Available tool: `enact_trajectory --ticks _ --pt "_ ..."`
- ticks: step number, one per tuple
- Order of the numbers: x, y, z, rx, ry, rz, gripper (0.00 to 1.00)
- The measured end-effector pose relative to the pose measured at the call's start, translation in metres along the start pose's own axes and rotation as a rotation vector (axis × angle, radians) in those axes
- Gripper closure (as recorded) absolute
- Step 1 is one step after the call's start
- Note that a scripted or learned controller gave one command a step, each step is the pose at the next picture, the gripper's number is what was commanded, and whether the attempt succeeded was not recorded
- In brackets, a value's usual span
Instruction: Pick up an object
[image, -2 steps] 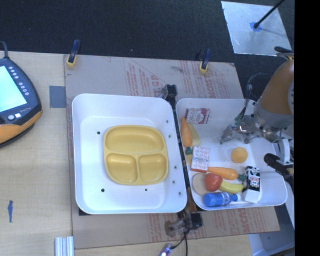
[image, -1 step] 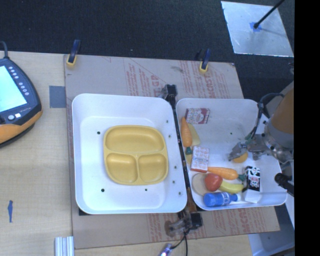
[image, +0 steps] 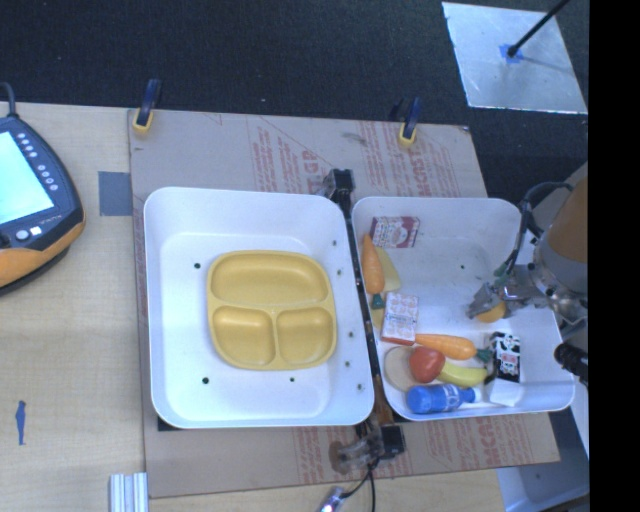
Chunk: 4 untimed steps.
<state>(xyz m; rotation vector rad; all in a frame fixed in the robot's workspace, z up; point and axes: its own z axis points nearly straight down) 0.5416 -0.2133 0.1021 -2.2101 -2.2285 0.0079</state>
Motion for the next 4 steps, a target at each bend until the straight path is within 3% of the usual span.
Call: enact_trajectory --ticks 1,2,3,4 --pt "0.045 0.065 0.010 -0.002 0.001 0.001 1.00" --pt "0.001 -0.066 0.010 -0.003 0.000 0.004 1.00" --pt "0.100 -0.022 0.010 -0.005 0.001 0.000 1.00" --pt "0.172 -0.011 -0.090 -0.005 0.003 0.003 1.00"
